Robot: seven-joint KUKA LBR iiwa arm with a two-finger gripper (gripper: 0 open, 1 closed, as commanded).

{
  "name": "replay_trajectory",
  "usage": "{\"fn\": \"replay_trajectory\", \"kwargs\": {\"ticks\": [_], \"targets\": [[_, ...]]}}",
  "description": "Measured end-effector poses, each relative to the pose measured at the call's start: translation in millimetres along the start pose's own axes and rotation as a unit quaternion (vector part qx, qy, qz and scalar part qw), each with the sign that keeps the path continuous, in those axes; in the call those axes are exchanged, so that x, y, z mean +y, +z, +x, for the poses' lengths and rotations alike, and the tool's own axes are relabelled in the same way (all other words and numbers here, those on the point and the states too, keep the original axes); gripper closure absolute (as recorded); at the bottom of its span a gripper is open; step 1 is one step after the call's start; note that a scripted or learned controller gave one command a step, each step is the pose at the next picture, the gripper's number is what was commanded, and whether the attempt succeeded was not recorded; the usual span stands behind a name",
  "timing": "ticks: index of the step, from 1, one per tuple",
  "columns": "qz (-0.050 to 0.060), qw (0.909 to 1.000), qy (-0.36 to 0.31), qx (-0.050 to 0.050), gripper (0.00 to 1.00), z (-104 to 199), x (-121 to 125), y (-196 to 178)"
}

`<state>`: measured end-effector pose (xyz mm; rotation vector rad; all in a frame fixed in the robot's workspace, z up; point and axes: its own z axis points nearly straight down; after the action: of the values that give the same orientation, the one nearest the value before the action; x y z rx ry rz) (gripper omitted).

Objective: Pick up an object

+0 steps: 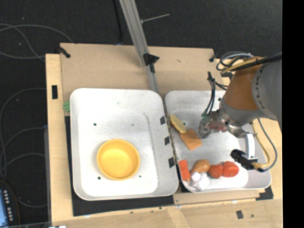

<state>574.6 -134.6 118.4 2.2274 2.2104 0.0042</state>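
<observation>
Camera view looks down at a slant on the worktop (118,65), where two white bins sit side by side; the arm (247,91) enters from the right and its bulk is cut off at that edge; the gripper (205,128) hangs low in the right bin (190,103), small and dark, and whether its fingers are spread or closed cannot be told. Just beside it, touching or nearly so, lies an orange wedge (191,140), flat and tan-orange, with a pale yellow piece (178,124) against its upper left corner; along the bin's near wall sit an orange stick (184,170), a white lump (199,181), a brown-orange rounded piece (201,166) and two red pieces (224,170), crowded so their outlines merge; the left bin (118,113) holds a yellow bowl (118,159), upright, well apart.
</observation>
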Motion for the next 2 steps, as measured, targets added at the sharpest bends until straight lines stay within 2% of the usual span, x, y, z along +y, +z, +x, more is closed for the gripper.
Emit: {"fn": "replay_trajectory", "kwargs": {"ticks": [1,2], "targets": [[-0.002,1.0000,-0.004,0.000,1.00,-1,-1,-64],[0.001,1.0000,-0.005,0.000,1.00,-2,1,-115]]}}
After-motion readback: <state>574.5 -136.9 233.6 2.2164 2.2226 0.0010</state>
